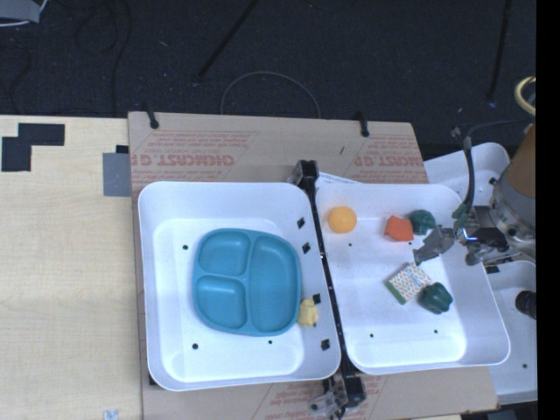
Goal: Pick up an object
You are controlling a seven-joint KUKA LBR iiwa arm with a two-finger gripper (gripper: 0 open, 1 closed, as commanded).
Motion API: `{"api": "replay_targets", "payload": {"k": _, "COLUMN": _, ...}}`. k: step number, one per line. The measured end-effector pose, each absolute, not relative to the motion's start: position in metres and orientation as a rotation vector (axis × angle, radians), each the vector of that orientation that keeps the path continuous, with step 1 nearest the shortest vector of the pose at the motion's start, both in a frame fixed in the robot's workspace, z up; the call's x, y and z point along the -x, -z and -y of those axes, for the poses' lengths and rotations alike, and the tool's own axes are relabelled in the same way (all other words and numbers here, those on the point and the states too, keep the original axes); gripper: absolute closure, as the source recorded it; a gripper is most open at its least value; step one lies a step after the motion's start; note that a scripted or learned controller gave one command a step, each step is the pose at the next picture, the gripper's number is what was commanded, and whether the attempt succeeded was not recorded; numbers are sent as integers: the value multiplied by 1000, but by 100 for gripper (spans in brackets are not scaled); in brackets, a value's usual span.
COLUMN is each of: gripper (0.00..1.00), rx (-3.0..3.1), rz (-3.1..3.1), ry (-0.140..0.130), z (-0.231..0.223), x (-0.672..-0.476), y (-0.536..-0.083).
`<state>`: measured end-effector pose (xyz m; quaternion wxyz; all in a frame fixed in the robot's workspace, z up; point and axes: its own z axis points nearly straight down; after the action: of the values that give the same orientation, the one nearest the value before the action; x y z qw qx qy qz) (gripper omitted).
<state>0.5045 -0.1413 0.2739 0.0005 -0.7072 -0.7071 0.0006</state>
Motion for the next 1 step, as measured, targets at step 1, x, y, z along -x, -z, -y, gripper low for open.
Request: {"api": "replay_targets", "payload": {"k": 1, "gripper": 0, "rx": 2215, "rz": 2215, "ry": -8, "z": 137, "x": -503, "y": -210}}
